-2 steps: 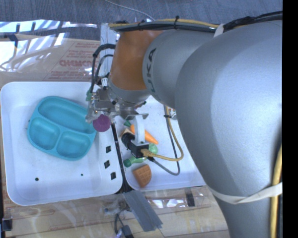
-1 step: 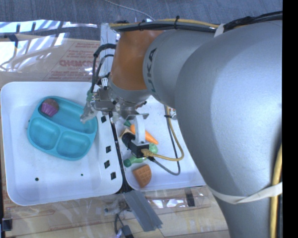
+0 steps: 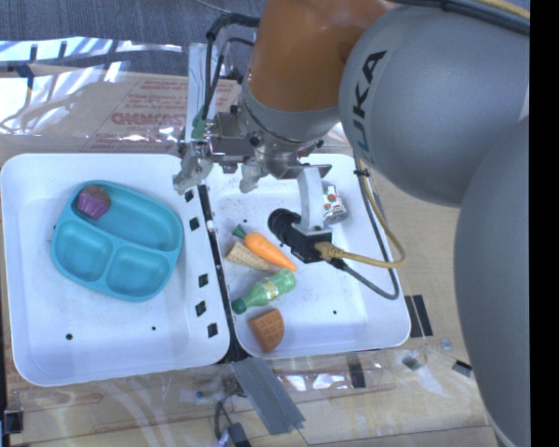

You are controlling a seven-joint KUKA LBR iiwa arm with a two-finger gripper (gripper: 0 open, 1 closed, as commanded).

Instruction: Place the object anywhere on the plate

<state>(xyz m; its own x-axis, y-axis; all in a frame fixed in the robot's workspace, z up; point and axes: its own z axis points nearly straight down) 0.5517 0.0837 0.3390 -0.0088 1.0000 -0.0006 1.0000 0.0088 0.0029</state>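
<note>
Claw (image 3: 216,177) poised over the divider between both bins with nothing visibly between its spread fingers, purple object (image 3: 95,201) resting already on blue plate (image 3: 121,245) well to its left, carrot (image 3: 267,248) and green bottle (image 3: 265,291) lying below-right.

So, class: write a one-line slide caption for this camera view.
KUKA arm's gripper hovers above the bins' divider; blue plate holds a purple item, with carrot and green bottle right.
</note>
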